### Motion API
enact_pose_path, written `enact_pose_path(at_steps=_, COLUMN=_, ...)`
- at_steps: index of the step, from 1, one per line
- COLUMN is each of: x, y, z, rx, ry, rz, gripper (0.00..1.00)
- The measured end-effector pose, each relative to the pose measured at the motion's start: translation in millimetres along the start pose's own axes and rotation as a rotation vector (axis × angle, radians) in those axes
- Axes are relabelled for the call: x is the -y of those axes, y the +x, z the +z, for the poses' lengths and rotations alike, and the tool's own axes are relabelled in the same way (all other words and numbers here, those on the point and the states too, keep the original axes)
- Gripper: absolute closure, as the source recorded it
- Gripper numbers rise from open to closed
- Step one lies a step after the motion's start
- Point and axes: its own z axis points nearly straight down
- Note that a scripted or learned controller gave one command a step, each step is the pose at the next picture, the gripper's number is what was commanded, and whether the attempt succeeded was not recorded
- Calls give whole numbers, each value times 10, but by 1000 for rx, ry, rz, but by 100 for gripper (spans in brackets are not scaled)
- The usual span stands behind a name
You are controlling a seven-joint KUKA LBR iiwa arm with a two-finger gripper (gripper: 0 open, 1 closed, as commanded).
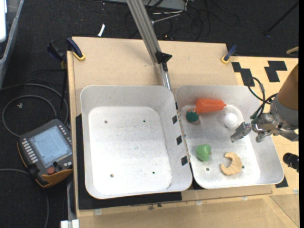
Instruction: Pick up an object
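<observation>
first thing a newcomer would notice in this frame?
Probably the orange carrot near the back of the right bin, the brightest thing there, with a white ball beside it and a green piece and tan croissant nearer the front. Next, the gripper reaching in from the right, just by the ball, with nothing seen between its fingers.

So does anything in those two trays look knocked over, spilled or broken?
Nothing stands out. The carrot, white ball, green piece and croissant lie loose in the right bin, all intact.
</observation>
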Motion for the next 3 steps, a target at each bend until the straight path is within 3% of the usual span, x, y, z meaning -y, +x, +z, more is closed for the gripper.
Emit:
enact_pose_path(at_steps=1, x=50, y=21, z=635, rx=-1, ry=2, rz=1, gripper=0)
enact_pose_path(at_steps=2, x=27, y=14, z=497, rx=1, ry=-6, rz=0, gripper=100)
enact_pose_path(at_steps=3, x=67, y=10, z=60, rx=4, ry=-10, rz=-3, gripper=100)
